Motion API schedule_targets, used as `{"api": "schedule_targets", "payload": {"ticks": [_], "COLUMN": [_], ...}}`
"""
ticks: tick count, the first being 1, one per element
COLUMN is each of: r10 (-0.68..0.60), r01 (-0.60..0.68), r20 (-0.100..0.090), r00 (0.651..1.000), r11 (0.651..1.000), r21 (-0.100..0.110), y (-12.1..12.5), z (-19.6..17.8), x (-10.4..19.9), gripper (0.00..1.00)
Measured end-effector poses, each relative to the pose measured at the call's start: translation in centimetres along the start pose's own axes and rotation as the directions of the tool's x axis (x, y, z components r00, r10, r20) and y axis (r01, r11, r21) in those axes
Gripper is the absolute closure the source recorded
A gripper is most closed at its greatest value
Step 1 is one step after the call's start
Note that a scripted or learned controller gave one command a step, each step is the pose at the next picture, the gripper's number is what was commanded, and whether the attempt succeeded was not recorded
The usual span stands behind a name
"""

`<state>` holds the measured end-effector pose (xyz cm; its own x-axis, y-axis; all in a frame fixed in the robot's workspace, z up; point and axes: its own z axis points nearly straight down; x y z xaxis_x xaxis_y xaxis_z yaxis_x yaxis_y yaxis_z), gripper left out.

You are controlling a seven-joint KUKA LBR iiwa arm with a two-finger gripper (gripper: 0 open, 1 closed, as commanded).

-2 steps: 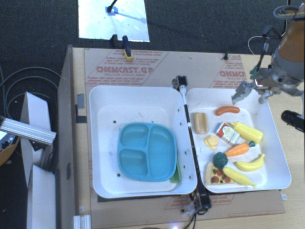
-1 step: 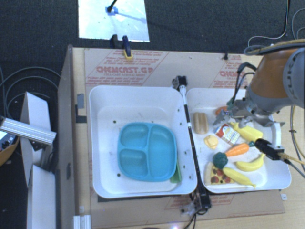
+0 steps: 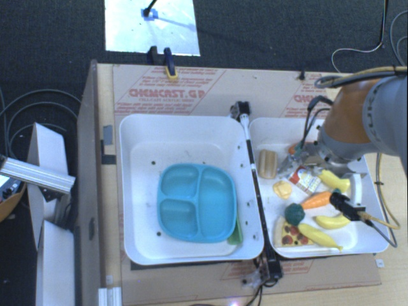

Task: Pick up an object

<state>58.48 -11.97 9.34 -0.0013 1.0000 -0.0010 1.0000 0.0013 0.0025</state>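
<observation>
Bins sit side by side on the surface. The left bin holds a blue divided plate. The right bin holds a tan block, carrot, two bananas, pizza slice and green ball. The claw hangs low among them; its state cannot be told.

Even bright light, soft shadows, mild glare on bins, slight blur.

Blue divided plate: centre of left white bin. Metal sheet: floor, twelve o'clock. Cardboard box: nine o'clock.
</observation>
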Motion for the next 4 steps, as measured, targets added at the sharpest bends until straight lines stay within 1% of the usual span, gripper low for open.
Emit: {"api": "schedule_targets", "payload": {"ticks": [1, 2, 3, 4], "r10": [-0.001, -0.001, -0.004, 0.001], "r01": [0.001, 0.001, 0.004, -0.001], "r20": [0.001, 0.0, 0.0, 0.001], "r00": [1.0, 1.0, 1.0, 1.0], "r11": [1.0, 1.0, 1.0, 1.0], "r21": [-0.007, -0.006, -0.004, -0.005], "y": [0.2, 0.2, 6.2, 4.6], "z": [-1.5, -1.5, 0.9, -8.3], "x": [0.0, 0.0, -0.3, -2.0], "gripper": [1.0, 0.0, 0.0, 0.0]}}
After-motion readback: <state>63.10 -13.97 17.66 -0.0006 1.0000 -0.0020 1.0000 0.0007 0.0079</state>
